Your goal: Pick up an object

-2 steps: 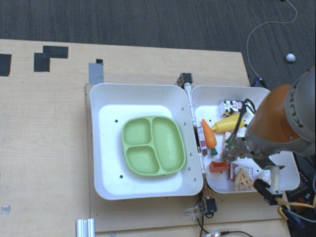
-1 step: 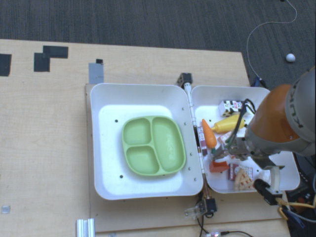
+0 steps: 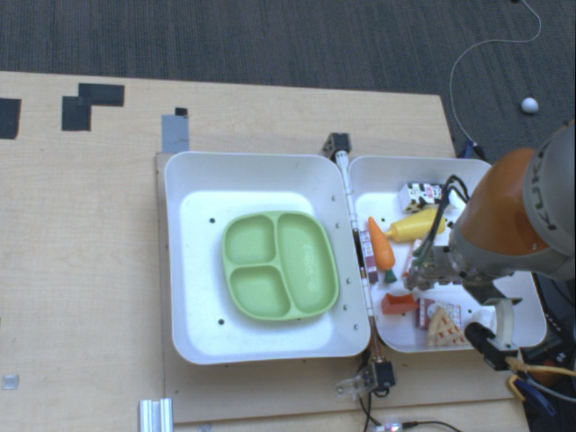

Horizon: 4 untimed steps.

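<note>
Over the right bin (image 3: 531,327) the grey arm (image 3: 517,219) reached in from three o'clock, its orange band bulging above the wrist and hiding much of the bin's three-o'clock half; the wrist tilted down toward nine o'clock, and the gripper (image 3: 421,275) hung low above the bin's middle; whether the claw was open or closed, I could not tell, since the arm's own body and cabling covered it from this slant. No object could be seen between its tips.

Objects lay crowded at the nine-o'clock side of the right bin: an orange carrot (image 3: 382,244) slanted just beside the dividing wall; a yellow piece (image 3: 412,227) lay at one o'clock from the carrot, touching or nearly touching it; a small black-and-white item (image 3: 420,193) sat toward twelve o'clock; a red piece (image 3: 398,303) lay at six o'clock from the carrot, just below the gripper; a pale, red-dotted wedge (image 3: 443,324) rested at five o'clock from the gripper, close to the red piece.

At nine o'clock, the left bin (image 3: 193,259) held a green divided plate (image 3: 279,265), lying flat near its centre, well apart from the arm; both bins sat side by side on the pale wooden bench (image 3: 81,268).
</note>
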Each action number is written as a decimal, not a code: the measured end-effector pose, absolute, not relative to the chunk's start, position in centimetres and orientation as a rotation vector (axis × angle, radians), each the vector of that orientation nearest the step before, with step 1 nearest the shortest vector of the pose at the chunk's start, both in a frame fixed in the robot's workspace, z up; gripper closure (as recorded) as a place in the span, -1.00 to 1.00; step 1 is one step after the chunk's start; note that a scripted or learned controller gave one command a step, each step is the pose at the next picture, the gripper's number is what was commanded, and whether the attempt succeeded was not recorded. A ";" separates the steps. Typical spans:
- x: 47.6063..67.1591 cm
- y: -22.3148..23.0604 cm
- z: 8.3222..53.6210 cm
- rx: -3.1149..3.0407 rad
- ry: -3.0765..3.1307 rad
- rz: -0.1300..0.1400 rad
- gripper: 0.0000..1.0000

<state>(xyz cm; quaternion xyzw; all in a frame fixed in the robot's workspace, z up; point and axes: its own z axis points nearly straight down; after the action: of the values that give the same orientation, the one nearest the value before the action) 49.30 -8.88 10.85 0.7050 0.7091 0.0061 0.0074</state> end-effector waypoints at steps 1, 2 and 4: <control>49.3 -8.9 10.8 2.205 2.217 0.019 -1.00; 48.9 -8.4 8.7 2.217 2.217 0.007 -1.00; 49.1 -8.3 9.8 2.212 2.216 0.014 -1.00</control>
<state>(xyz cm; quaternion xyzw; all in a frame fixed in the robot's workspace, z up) 49.10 -8.33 9.80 0.7065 0.7077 0.0044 0.0052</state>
